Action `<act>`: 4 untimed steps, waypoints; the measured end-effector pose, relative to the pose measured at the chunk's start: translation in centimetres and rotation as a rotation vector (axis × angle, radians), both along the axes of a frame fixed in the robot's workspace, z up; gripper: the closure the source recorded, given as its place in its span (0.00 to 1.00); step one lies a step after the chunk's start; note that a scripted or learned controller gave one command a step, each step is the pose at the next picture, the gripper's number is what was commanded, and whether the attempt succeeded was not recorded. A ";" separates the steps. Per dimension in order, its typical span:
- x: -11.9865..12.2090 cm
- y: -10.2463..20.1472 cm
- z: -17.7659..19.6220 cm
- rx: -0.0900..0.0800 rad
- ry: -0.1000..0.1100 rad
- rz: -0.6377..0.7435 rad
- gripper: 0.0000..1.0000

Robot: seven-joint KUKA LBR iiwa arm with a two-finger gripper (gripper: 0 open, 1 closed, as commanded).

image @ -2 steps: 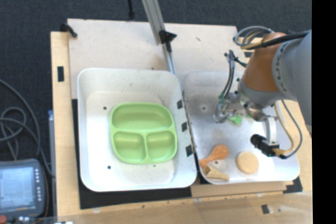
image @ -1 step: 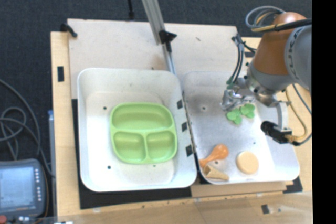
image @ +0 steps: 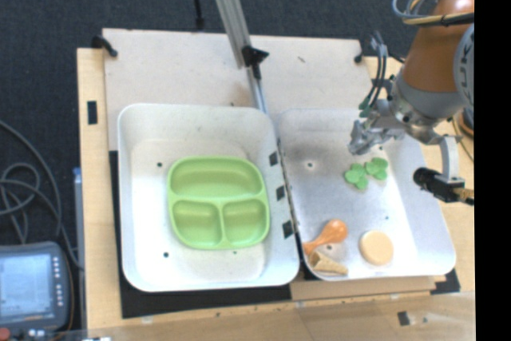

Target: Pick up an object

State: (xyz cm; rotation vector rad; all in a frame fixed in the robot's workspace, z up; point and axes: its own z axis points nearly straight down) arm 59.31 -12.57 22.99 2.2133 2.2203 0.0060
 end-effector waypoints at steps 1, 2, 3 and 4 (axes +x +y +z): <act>1.5 4.8 1.3 0.003 0.004 0.004 1.00; 3.1 10.0 2.3 0.003 0.004 0.005 1.00; 4.7 14.4 1.3 0.002 0.006 0.003 1.00; 6.6 19.4 2.2 0.002 0.004 0.004 1.00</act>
